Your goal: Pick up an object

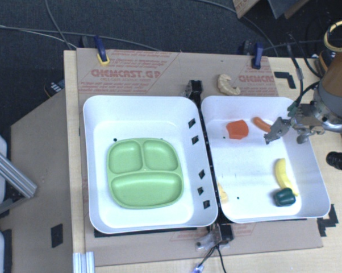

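A banana lay in the right bin beside a green block, while the tool, fingers spread and gripping nothing, hovered near an orange block.

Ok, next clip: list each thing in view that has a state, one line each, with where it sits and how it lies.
Gripper: fingers apart, nothing between them, above the right bin's upper right.
Green divided plate: lying flat in the left bin, compartments bare.
Red block: resting in the right bin, upper middle.
Orange carrot piece: lying beside the red block, apart from it.
Yellow banana: lying flat, lower right.
Dark green item: touching the banana's lower end.
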### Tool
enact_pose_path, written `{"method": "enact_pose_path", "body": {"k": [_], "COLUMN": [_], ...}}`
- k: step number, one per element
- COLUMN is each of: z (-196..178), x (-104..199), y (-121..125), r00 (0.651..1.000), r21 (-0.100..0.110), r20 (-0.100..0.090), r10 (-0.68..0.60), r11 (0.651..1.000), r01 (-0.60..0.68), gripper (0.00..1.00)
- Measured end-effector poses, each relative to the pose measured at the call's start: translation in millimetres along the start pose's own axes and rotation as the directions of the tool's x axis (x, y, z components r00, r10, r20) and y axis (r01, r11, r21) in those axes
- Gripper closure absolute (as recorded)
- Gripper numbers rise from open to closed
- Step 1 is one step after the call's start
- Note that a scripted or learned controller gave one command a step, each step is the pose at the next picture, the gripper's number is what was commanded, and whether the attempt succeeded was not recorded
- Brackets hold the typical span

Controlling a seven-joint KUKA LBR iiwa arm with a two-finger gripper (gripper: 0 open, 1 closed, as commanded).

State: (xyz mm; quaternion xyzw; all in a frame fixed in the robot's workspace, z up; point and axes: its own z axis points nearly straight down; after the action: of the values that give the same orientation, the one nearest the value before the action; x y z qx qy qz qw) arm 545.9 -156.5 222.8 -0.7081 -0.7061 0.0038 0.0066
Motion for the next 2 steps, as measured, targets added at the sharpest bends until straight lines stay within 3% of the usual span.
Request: {"method": "enact_pose_path", "body": {"k": [1, 2], "z": [-7, 39], "x": [0, -6], "y": [3, 8], "r00": [1.0, 1.0], "r21": [-0.013, -0.009], "r20": [0.003, 0.002], "r10": [-0.003, -0.002], "r11": [1.0, 1.0], "r01": [0.003, 0.002], "gripper": [0.0, 0.0]}}
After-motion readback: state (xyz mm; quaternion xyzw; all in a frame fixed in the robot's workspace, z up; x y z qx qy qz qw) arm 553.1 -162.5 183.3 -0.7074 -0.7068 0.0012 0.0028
